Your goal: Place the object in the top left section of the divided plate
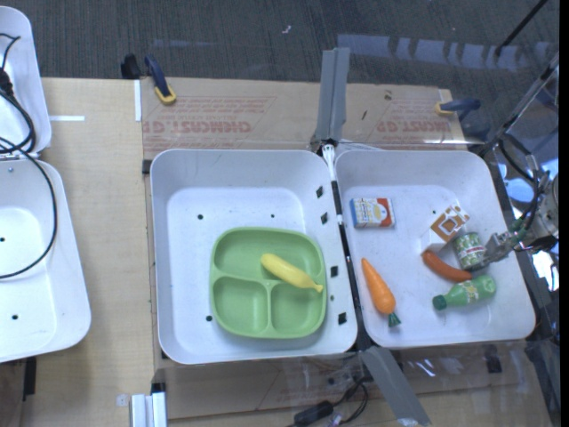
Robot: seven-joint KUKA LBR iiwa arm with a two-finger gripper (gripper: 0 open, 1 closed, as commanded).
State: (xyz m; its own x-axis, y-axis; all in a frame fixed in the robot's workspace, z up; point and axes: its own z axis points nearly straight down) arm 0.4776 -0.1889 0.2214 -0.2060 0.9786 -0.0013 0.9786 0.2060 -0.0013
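One fixed cam above the bench (98, 194), angled down at a slant from the near side, mid-distance. Frame takes in both white bins, left bin (178, 238) and right bin (418, 194), w/ dark floor (267, 16) along the top edge.

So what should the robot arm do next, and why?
Probably lift away from the right bin with whatever it gripped, if anything. The gripper sits low among the can, sausage and bottle, while the green plate has a banana lying across its sections.
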